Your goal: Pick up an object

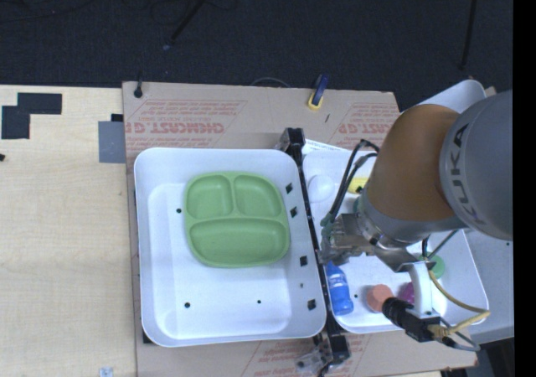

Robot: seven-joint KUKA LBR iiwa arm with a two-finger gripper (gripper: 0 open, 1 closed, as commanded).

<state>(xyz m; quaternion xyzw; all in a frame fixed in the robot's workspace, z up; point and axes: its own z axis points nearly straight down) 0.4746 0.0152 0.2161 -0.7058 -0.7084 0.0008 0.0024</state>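
A: Quick pass. Where's the hand?

B: Down in the right white shallow plastic bin (477,279), under the grey arm with the orange band (423,170). The hand (342,240) is mostly covered by the wrist; can't tell whether it's open or closed.

A: Pick targets?

B: A blue plastic bottle with a white cap (338,290) lies at that bin's left wall, just below the hand. Near it: a small orange rounded object (379,294), a purple piece (406,291), a green bit (435,266). The arm likely sits low there because that's where the small items are.

A: Left bin?

B: Left white shallow bin (159,300) holds a light green divided plastic plate (236,220), flat, middle-top.

A: Surroundings?

B: Bins rest on a brown printed cardboard sheet (251,120) over a pale wooden surface (59,250); dark carpeted floor (251,15) with cables behind. Nothing visibly held.
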